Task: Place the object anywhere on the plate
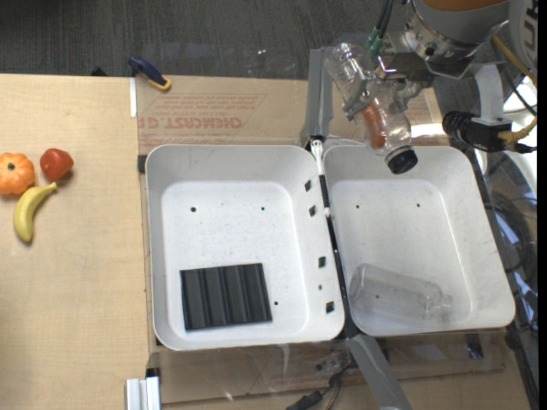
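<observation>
Right now your hand (376, 114) clenches a clear bottle (373, 109) above the right bin's (479, 229) far rim; the dark ribbed plate (226, 295) lies in the left bin (162, 229). Slick plastic could slip during the crossing.

1. Two white bins: one (479, 229) just below the hand (376, 109), the other (162, 229) further to its left.
2. Two clear bottles: one (380, 126) at the hand, one (397, 293) lying well below it.
3. One dark ribbed plate (226, 295), down-left of the hand.
4. Three toy fruits far left on the surface (68, 314): one orange (14, 174), one red (56, 164), one banana (29, 212).
</observation>
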Controlling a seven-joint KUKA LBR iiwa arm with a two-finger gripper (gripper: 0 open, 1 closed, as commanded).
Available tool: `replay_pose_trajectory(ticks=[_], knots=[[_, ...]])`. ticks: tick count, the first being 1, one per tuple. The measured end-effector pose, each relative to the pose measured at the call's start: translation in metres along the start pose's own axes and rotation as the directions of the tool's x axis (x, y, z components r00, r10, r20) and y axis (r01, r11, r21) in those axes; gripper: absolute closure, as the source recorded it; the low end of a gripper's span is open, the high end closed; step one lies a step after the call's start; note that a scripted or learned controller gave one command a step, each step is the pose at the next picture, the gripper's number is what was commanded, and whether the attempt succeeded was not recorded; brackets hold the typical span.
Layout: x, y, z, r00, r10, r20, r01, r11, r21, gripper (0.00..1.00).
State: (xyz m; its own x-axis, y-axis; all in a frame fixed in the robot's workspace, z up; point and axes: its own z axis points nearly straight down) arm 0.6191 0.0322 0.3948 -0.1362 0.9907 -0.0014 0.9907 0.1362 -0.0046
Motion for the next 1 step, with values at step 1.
replay_pose_trajectory(ticks=[1], knots=[[-0.0300,0.0363,0.0067,0.996,0.085,0.000,-0.085,0.996,-0.001,1.00]])
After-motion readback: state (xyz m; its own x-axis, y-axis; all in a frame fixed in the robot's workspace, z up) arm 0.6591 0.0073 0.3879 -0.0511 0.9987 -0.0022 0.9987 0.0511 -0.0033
